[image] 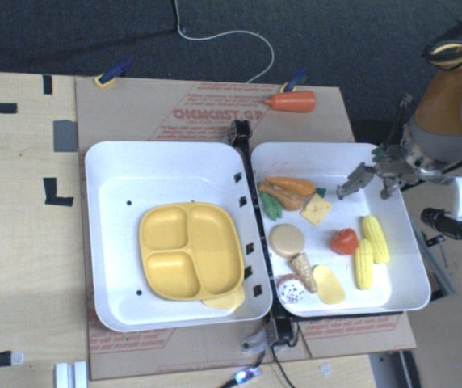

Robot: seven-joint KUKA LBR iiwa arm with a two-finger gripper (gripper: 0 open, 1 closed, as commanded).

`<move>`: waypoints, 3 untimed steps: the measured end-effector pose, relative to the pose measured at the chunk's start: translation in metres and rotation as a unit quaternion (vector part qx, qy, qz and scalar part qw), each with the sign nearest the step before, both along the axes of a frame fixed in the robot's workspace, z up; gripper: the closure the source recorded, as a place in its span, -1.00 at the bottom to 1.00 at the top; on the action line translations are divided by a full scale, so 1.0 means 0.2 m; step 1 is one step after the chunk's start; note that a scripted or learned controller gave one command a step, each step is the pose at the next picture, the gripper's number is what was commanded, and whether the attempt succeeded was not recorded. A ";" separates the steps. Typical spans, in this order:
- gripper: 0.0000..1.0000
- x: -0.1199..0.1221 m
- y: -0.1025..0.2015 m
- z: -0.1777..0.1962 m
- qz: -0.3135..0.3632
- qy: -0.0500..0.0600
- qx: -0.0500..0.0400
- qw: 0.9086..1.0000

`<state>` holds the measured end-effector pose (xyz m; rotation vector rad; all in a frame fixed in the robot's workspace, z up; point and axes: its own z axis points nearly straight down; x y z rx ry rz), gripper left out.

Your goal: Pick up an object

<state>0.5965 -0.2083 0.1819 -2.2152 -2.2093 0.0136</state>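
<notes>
Gripper (370,182) open, holding nothing, above right bin (401,301) upper part, arm cut off at frame edge; bin holds tomato (344,241), two corn cobs (369,250), carrot (286,188), cheese wedge (316,210); left bin (114,217) holds yellow divided plate (191,249).

- A white cable (233,35) loops over the dark floor behind the table (21,217).
- A cardboard sheet (207,107) underlies both bins.
- Black tape marks (53,191) dot the table.
</notes>
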 end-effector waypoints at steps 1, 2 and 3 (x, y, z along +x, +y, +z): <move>-1.00 0.02 0.00 0.05 0.002 -0.007 -0.002 1.000; -1.00 0.02 -0.04 -0.19 0.002 -0.005 -0.002 1.000; -1.00 0.02 -0.03 -0.46 0.002 -0.006 -0.001 1.000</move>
